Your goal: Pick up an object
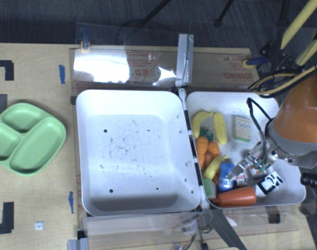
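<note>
The right bin (236,99) holds a heap of toy food along its left side: a yellow-green banana (200,120), a corn cob (219,127), a tan and green block (242,128), orange carrots (202,150) and a yellow piece (212,165). Lower down lie a blue item (225,171), a red-orange piece (236,196) and a black-and-white block (270,183). My gripper (241,172) is down inside this bin, just right of the blue item and above the red-orange piece. The wrist with its orange band (299,121) hangs over the bin's right side and hides that part.
The left bin (132,139) adjoins the right one along a shared wall. A green divided plate (25,138) lies on the bench at far left. A clear panel (127,61) stands behind the bins. Cables (276,79) run behind the arm.
</note>
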### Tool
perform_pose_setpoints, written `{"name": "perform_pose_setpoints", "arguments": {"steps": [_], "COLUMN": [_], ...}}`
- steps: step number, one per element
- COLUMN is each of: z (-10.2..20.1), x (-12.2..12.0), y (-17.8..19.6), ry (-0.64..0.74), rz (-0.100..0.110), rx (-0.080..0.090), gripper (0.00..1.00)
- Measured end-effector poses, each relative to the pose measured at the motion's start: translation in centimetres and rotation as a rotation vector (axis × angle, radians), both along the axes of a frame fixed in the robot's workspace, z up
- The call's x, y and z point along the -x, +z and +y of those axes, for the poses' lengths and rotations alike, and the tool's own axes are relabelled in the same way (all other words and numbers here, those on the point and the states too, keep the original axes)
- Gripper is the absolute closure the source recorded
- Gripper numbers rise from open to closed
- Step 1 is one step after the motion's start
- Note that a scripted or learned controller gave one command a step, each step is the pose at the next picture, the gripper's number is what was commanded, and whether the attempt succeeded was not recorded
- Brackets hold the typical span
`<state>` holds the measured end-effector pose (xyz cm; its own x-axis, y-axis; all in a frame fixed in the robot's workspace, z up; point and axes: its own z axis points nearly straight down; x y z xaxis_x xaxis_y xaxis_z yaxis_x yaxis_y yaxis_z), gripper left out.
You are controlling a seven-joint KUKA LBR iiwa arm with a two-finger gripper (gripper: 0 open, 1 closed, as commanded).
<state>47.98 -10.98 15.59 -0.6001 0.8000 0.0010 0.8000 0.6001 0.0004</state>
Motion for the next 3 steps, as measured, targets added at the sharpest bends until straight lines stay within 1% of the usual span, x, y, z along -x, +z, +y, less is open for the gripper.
{"name": "perform_pose_setpoints", "arguments": {"steps": [1,2,3], "z": [0.1,-1.6,-1.5], "x": [-12.1,-14.4,-14.6], "y": [-5.3,-7.0,-5.8], "ry": [0.011,-0.093,-0.089], "rz": [-0.002,-0.006,-0.013], "rx": [0.001,0.002,0.004], "gripper": [0.00,0.00,1.00]}}
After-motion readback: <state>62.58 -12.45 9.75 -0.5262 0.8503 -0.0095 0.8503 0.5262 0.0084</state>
